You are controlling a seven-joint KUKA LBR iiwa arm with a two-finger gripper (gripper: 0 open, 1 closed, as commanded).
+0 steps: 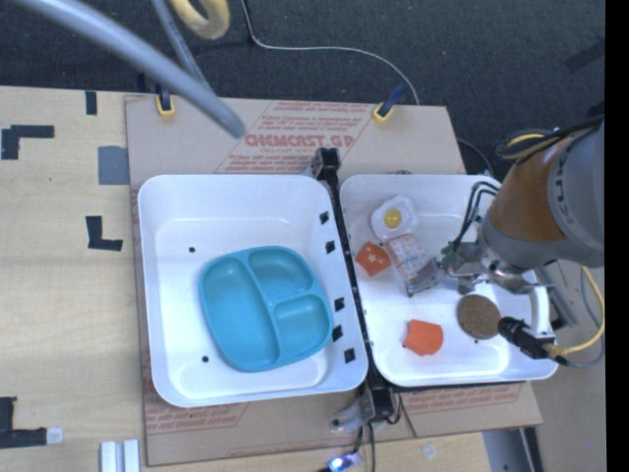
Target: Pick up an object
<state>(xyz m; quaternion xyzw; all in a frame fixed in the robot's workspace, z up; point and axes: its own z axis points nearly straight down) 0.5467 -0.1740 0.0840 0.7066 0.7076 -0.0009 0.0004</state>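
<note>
While a smooth blue divided plate [265, 305] lies in the left bin [162, 264], the right bin [491, 367] holds a fried-egg toy [394, 216], an orange cube [372, 259], an orange wedge [424, 336] and a brown disc [479, 316]; the claw [425, 278] touches a clear packet [405, 254], grip state unclear.

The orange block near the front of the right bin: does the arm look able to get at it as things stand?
Probably yes. The orange block lies alone on bare bin floor, apart from the brown disc beside it, with nothing on top. The gripper sits just behind it in the same right bin.
</note>
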